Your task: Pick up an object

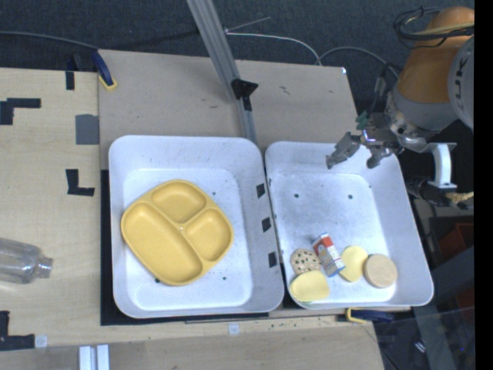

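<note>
Gripper [359, 154] possibly empty, above right bin [400, 199]

arm [443, 60]: cut by right edge | clear bottle [21, 262]: cut by left edge

No legible text, label or number on any object here.

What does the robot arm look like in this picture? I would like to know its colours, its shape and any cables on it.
The arm is thick and rounded, with a grey body and a broad orange band above the wrist. Thin dark cables loop over its top and run down its side. At its end sits a small metallic grey gripper with two slim fingers.
</note>
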`<state>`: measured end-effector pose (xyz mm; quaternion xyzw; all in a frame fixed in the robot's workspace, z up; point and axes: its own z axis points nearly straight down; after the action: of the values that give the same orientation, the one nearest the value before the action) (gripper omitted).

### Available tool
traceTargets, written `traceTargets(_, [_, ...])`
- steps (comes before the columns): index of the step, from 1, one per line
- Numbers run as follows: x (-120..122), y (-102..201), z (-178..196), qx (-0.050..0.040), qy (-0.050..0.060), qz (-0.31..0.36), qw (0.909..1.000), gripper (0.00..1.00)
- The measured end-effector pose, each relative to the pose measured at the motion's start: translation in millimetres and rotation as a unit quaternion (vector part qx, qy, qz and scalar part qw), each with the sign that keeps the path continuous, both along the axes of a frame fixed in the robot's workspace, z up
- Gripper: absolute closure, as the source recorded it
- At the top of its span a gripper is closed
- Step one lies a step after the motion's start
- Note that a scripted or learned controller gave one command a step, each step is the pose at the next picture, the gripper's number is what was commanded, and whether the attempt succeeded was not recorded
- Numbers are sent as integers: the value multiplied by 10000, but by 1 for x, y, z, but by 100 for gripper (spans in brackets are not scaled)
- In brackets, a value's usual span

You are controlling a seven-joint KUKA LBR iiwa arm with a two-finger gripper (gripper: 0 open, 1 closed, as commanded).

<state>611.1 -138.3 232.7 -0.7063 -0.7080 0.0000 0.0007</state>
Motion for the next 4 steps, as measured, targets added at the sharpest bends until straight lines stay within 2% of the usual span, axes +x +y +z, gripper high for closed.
traceTargets(1, [34,115,-46,5,11,30,10000,0])
traceTargets(2, [48,130,-44,0,-3,5,10000,0])
traceTargets(3, [56,151,26,3,-38,9,10000,0])
traceTargets(4, [69,211,-42,-5,29,19,10000,0])
